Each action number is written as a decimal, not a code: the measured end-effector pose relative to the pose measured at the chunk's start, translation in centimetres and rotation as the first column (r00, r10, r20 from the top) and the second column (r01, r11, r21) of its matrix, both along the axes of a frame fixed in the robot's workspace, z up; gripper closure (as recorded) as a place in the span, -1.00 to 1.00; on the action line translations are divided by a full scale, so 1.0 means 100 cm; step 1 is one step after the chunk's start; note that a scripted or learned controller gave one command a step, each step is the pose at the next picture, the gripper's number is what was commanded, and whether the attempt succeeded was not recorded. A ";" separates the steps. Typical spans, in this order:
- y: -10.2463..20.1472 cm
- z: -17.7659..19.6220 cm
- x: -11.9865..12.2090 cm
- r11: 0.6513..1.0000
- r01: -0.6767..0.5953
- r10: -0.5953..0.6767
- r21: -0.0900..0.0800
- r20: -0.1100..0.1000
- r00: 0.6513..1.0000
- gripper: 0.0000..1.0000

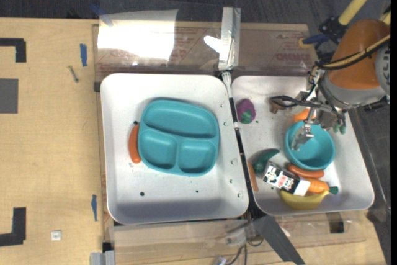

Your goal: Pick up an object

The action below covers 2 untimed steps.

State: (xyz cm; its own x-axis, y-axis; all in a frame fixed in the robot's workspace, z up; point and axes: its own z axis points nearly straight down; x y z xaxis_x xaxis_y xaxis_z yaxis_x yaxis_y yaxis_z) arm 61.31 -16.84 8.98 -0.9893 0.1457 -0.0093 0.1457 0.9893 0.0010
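Over the right bin, I see the gripper reaching down from the arm's orange band and hanging above the teal bowl, its tip at the bowl's inner wall on the far-left side. From this slant I cannot tell the gripper's state, and I see nothing held in it.

The bowl sits upright near the middle of the right bin. Just in front of it lie an orange carrot, a small black-and-white patterned carton and a yellow banana, all crowded together and touching along the near edge. A dark green piece lies just left of the bowl, beside the carton. Farther back, near the divider, I see a purple and green toy, well apart from the bowl. A small orange piece shows behind the bowl, partly hidden by the gripper's hardware.

I see a teal divided plate in the left bin, lying flat near the centre, with an orange sausage-shaped toy touching its left edge.
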 end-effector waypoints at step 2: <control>0.000 0.014 0.003 1.000 -0.003 0.003 -0.004 0.009 1.000 -1.00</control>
